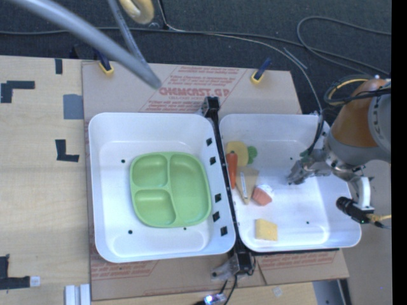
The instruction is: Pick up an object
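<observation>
Gripper point(297, 174) is hanging low inside the right bin point(331, 234), toward its right half, over bare white floor; too small and dark to tell how it is set. Nothing is showing in its grasp. Grey arm point(362, 129) with the orange band is reaching in from the right, over the bin's right wall.

Nearest thing: a small reddish-pink piece with a white end point(262, 194), sitting just left of the gripper and apart from it. Beside that, a pale tan wedge point(247, 182) is lying with its long axis running roughly up and down the view. An orange carrot-like stick point(233, 168) is lying close against the bin's left wall, long axis also up and down, near end toward the camera. A yellow and green item point(241, 151) is touching the stick's far end. A yellow block point(266, 230) is lying alone near the front wall, well apart from the cluster.

Left bin point(105, 138) is holding a green divided tray point(170, 189), three compartments, sitting flat at center. Both bins are resting on a cardboard sheet point(191, 84) on the surface.
</observation>
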Motion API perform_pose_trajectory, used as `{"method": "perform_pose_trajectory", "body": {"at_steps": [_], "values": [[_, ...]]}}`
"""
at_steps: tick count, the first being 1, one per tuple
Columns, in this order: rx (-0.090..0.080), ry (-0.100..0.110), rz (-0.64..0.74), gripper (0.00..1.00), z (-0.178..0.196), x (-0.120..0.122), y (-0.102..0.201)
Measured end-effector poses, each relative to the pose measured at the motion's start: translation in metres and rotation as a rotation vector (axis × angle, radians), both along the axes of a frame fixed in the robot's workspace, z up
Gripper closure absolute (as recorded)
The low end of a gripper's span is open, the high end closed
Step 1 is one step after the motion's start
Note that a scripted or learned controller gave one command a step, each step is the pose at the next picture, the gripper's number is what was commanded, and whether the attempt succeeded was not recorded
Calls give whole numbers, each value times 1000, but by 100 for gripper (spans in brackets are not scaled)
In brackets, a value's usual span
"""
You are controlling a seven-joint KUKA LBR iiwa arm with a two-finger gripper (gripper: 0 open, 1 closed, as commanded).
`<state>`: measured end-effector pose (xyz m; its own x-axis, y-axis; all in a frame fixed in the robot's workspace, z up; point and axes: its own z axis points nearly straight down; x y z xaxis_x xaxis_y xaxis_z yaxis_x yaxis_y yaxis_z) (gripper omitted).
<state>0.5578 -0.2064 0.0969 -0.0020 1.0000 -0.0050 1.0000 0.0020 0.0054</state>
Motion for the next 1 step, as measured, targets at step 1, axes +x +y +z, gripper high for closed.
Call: {"method": "perform_pose_trajectory", "body": {"at_steps": [1], "values": [[4, 2, -1, 100, 63, 0, 1]]}}
